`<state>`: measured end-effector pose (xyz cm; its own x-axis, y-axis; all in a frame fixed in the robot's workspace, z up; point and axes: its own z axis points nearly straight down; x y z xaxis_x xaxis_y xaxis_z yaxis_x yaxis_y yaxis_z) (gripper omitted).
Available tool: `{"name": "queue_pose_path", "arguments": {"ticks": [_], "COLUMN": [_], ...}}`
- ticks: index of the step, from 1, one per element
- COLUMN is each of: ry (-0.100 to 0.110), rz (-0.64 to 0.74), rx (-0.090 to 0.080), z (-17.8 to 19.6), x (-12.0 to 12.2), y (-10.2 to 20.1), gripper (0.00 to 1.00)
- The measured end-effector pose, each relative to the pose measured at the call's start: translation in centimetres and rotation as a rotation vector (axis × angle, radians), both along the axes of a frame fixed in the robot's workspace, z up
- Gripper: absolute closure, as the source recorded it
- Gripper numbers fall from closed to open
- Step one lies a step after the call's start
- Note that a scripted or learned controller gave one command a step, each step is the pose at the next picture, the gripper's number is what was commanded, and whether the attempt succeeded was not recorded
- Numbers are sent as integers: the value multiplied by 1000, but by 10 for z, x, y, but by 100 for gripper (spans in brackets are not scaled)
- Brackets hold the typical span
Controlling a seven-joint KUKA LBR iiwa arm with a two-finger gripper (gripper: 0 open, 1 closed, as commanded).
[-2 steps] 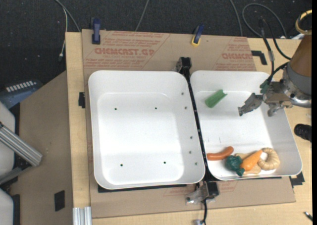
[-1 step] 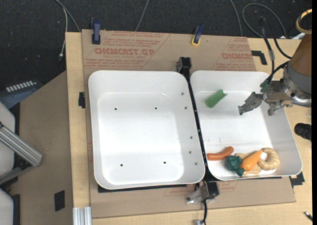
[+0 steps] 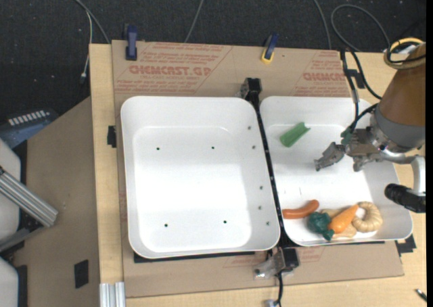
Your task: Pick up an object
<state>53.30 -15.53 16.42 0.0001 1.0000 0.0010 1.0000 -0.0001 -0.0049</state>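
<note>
Green block (image 3: 295, 134) near far rim, claw (image 3: 344, 157) beside

Green block (image 3: 295, 134) and toys (image 3: 342, 220) in right bin (image 3: 379, 111)

Hand (image 3: 336, 157) low, fingers spread

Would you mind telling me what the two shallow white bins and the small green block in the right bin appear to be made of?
The two shallow white bins look like moulded plastic, smooth and slightly glossy, judging by their rounded corners and even, seamless walls. The small green block looks matte and soft-edged, possibly foam or rubbery plastic; the view is too coarse to say which.
</note>
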Motion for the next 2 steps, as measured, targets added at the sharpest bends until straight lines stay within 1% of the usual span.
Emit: {"name": "queue_pose_path", "arguments": {"ticks": [2], "ry": [-2], "rz": [1], "rx": [0], "z": [-81], "x": [3], "y": [0], "gripper": [0]}}
